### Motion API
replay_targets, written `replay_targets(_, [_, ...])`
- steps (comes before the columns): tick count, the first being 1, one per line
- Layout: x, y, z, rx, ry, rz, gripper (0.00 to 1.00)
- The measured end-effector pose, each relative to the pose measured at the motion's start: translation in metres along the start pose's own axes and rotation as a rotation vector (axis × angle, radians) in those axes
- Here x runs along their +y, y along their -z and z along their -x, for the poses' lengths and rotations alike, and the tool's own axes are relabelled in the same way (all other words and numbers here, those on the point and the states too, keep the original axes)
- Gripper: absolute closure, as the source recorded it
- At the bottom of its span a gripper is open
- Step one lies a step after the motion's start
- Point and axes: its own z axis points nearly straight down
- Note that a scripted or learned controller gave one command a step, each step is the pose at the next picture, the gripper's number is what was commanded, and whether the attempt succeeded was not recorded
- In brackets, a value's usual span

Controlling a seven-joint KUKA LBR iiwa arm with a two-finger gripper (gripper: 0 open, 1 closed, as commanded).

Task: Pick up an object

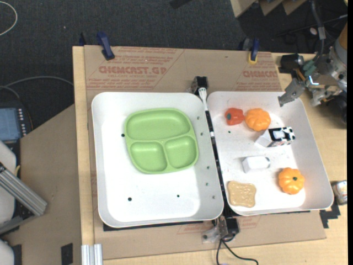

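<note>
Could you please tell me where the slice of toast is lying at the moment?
The toast lies in the right bin's near-left corner, just below the small white block and left of an orange pumpkin.

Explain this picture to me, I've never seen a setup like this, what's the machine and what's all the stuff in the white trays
One fixed camera looks down at a slant on a bench with two shallow white bins. At the upper right is a robot arm's gripper, hovering over the right bin's far corner; it holds nothing I can see. The left bin contains a green divided plate. The right bin holds small items: a red pepper, an orange fruit, a black-and-white block, a white block, a small pumpkin and a toast slice.
</note>
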Motion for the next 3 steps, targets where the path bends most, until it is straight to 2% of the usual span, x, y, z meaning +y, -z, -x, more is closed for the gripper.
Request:
replay_targets(1, [-0.018,-0.058,-0.086,0.006,0.008,-0.009,0.0])
replay_targets(2, [-0.015,-0.163,-0.074,0.004,-0.001,-0.012,0.0])
replay_targets(3, [0.064,-0.193,-0.076,0.0,0.002,0.001,0.0])
